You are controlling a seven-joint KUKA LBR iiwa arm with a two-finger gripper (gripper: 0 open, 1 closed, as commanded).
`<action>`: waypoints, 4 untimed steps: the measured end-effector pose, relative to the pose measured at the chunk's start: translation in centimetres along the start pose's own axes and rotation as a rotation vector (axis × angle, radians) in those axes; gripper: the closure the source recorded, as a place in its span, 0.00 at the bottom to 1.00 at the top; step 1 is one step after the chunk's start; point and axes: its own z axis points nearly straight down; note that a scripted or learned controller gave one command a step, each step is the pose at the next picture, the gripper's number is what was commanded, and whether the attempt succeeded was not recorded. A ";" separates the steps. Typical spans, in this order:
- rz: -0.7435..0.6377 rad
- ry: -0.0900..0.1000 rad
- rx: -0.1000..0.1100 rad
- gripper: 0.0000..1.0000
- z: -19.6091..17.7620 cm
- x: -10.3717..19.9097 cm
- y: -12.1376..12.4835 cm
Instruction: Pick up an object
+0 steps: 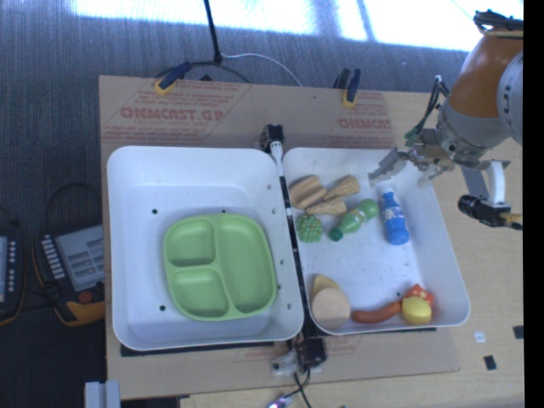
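Observation:
My gripper (408, 168) hangs over the far right corner of the right bin (446, 253), its fingers spread open with nothing between them. Just below it in the bin stands a blue bottle (393, 219), and a green bottle (354, 219) lies to that bottle's left. Two tan bread-like pieces (307, 190) and a corn cob (342, 190) lie near the bin's far left. A small green knobbly piece (309, 228) sits beside them. Along the near wall are a tan round piece (330, 304), a red sausage (376, 314) and a yellow and red fruit (416, 307).
The left bin (136, 185) holds a green divided plate (221, 266). A black bracket (273, 136) sits at the far end of the wall between the bins. Clamps and a cable lie on the cardboard sheet (170, 113) behind the bins.

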 end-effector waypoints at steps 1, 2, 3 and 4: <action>-0.352 0.000 -0.002 0.00 9.8 -1.7 0.1; -0.352 -0.001 -0.003 1.00 8.9 -1.7 0.1; -0.359 0.000 -0.001 1.00 6.8 3.7 -3.5; -0.582 -0.017 -0.022 1.00 10.4 7.2 -9.0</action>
